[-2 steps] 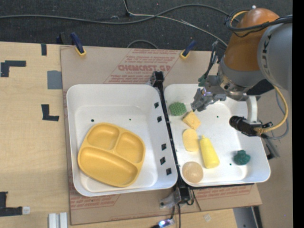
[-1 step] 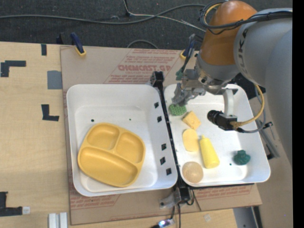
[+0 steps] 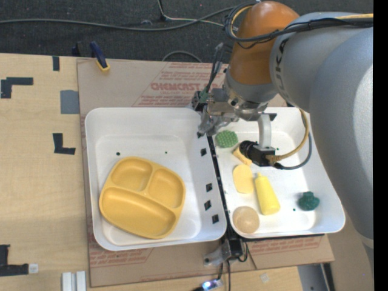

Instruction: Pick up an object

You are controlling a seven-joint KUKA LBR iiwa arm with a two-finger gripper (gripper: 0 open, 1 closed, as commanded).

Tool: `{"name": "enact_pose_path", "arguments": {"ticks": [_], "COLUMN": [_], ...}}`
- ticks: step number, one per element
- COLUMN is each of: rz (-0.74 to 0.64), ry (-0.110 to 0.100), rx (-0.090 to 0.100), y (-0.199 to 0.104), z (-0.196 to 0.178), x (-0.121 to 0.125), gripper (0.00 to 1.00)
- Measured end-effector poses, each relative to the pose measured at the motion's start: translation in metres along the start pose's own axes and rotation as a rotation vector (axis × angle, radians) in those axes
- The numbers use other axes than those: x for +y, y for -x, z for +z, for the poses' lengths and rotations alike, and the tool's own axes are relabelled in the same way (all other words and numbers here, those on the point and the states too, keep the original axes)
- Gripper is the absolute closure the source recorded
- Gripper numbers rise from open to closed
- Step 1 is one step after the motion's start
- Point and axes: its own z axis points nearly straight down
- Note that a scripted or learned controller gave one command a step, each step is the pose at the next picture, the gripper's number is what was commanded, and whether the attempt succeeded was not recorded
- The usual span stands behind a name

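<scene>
Two shallow white bins sit side by side on a sheet of brown cardboard (image 3: 163, 80), their smooth plastic walls meeting along a centre seam marked with small black squares. The left bin (image 3: 97, 132) carries a single yellow divided plate (image 3: 142, 197), matte and rounded, moulded into three compartments and lying flat toward the near side.

The right bin (image 3: 321, 223) holds the smaller pieces. A green bumpy ball (image 3: 227, 139) with a knobbly, studded surface lies near the far end, just beside the seam. Nearer the camera come a pale yellow flat oval piece (image 3: 243, 179), a bright yellow cylindrical bottle (image 3: 266, 195) lying on its side just beside that oval, and a tan round disc (image 3: 246, 219) close to the near wall. A dark green lumpy toy (image 3: 308, 201) sits well apart from these, by the right side.

The grey arm, with its glossy orange band, reaches in from the right, and the gripper (image 3: 209, 121) hangs over the seam at the far end of the bins, just left of the green ball (a black cable fitting hangs beside it). Its metal parts are tangled in shadow, and I cannot tell how wide the tool stands or whether it has hold of anything.
</scene>
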Motion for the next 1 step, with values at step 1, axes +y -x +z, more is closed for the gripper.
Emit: {"name": "enact_pose_path", "arguments": {"ticks": [1], "rz": [-0.002], "ry": [0.001], "rx": [0.001], "y": [-0.0573], "z": [-0.0004], "x": [0.0195], "gripper": [1.00]}}
